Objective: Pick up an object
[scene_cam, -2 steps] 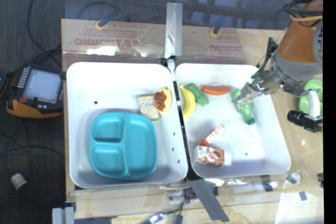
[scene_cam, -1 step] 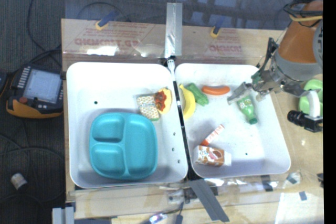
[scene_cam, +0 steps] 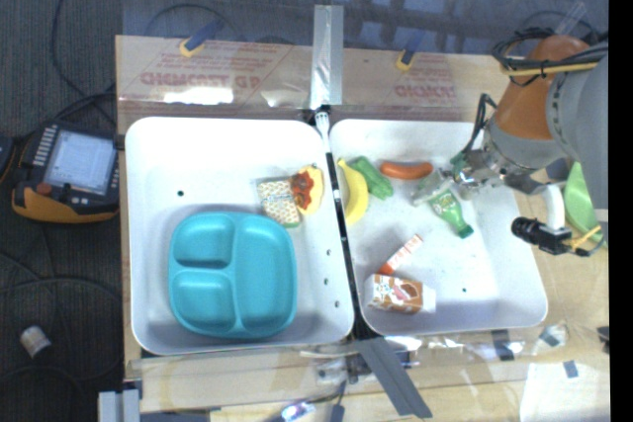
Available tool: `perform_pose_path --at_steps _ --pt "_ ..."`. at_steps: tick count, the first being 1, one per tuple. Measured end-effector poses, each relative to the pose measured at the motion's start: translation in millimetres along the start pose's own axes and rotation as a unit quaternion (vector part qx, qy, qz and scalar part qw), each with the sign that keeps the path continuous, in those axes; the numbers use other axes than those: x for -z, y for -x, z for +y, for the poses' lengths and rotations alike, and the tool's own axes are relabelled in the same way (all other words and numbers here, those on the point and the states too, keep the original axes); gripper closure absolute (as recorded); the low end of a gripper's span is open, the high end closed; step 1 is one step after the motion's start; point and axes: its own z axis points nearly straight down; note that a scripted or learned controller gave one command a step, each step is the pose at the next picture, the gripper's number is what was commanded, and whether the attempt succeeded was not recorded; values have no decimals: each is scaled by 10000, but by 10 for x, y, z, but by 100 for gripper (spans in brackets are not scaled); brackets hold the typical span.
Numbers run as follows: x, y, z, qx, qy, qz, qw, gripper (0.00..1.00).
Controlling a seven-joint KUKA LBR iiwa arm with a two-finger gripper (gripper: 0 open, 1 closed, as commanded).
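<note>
Arm: the grey arm with its orange band (scene_cam: 521,111) reaches in from the right over the far right corner of the right bin.
Tool: the metal two-finger tool (scene_cam: 465,175) hangs low over the far right part of the right bin, just above the green bottle; the view is too blurred there to tell whether it is spread or pressed together, or whether it touches anything.
Right bin: the shallow white bin on the right (scene_cam: 514,296) holds the loose items listed next.
Green bottle: a small green plastic bottle (scene_cam: 452,211) lies tilted on the bin floor, just near of the tool.
Sausage: an orange-red toy sausage (scene_cam: 406,170) lies flat near the far wall, left of the tool.
Green vegetable: a dark green toy vegetable (scene_cam: 372,177), possibly a pepper, sits between the sausage and the banana.
Banana: a yellow toy banana (scene_cam: 353,192) lies against the left wall of the right bin.
Tube: a small white and red tube (scene_cam: 401,255) lies slanted mid-bin.
Carton: a brown and white snack carton (scene_cam: 397,294) rests near the front wall.
Left bin: the shallow white bin on the left (scene_cam: 158,153) carries a teal divided plastic tray (scene_cam: 233,275) in its near half and a small patterned packet with a red and yellow piece (scene_cam: 291,195) at its right side.
Table: the table (scene_cam: 227,74) bears both bins side by side.
</note>
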Motion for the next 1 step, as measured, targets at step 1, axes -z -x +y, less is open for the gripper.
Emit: perform_pose_path --at_steps 1 --pt "77 1 8 10 -15 -10 10000 100"
